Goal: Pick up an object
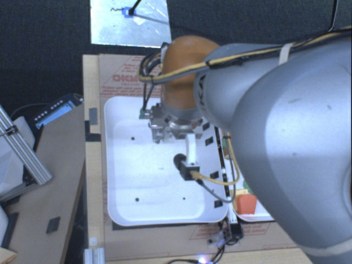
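Camera view: saw gripper (165,130) hanging over left white bin (126,202) on brown bench (92,191); could not tell if spread wide or closed. Spotted orange block (246,204) in right bin (263,218), dark wall (247,10) behind.

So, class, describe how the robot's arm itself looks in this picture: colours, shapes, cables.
The arm is smooth, rounded and grey, with a domed orange band above the wrist. A yellow cable runs along its top, held by a pale strap; dark cables loop beside the band. The gripper is silvery metal.
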